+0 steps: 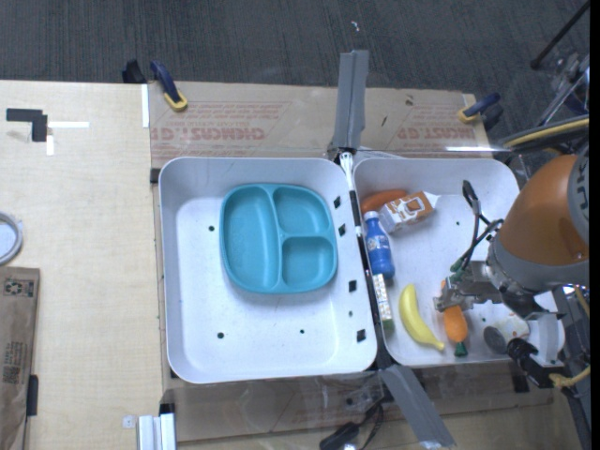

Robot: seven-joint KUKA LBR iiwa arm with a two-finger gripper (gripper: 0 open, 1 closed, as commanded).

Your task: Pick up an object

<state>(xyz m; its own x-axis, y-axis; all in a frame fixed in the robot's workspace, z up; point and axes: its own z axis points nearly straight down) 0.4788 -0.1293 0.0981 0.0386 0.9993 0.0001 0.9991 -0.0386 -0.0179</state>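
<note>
The robot's hand [454, 300] hangs low in the right bin [487, 172], directly over a carrot [456, 327]; its grip cannot be told. A banana [418, 318] lies just left of it.

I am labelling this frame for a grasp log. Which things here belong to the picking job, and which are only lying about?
Belong to the job:
grey arm's gripper
small orange carrot
yellow banana
blue plastic bottle
orange-and-white carton
right white bin

Lying about:
teal divided plate
left white bin
blue clamps
</note>
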